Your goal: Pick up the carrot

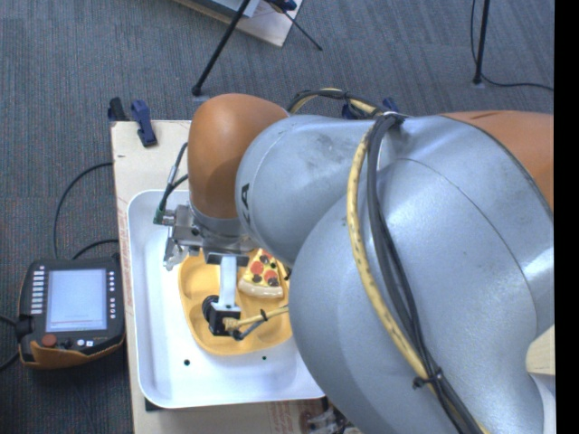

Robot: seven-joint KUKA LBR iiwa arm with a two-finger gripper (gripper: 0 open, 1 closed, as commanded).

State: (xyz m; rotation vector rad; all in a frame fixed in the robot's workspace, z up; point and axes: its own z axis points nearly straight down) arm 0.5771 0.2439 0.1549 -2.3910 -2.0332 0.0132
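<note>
My gripper [184, 240] hangs low over the left white bin [145, 333], below the orange wrist band. It sits at the upper left edge of a yellow plate-like thing [201, 289] lying in that bin. A toy pizza slice [262, 275] with red dots rests on the right part of the yellow thing. The grey arm covers the right half of the bin and everything beyond it.
A teach pendant [72, 310] lies on the carpet left of the bench. Blue clamps [140, 120] sit on the bench's far left corner. Tripod legs [226, 39] stand on the floor behind the bench.
</note>
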